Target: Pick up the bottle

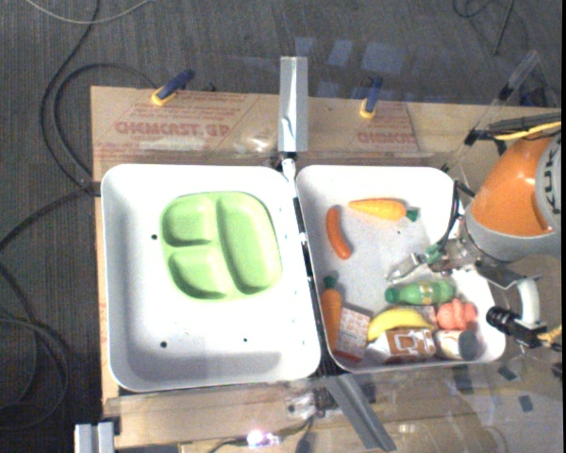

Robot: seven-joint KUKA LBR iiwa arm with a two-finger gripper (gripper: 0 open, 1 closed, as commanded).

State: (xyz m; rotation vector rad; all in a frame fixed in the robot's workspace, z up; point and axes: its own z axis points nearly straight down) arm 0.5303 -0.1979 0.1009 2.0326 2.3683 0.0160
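Two white bins sit side by side on the bench. The left bin [132,347] holds a green plate [222,243] with little sections. The right bin [377,179] is full of toy food. The bottle [420,293] is green and lies on its side near the right edge of that bin. It rests just above a yellow banana [398,322]. An orange carrot [379,209] lies near the top of the bin. A hot dog [338,232] lies just left of it. Another carrot [331,312] lies along the left wall.

The arm [514,201] comes in from the right. Its gripper [417,264] hangs just above the bottle. The fingers [403,271] look spread apart, with nothing between them.
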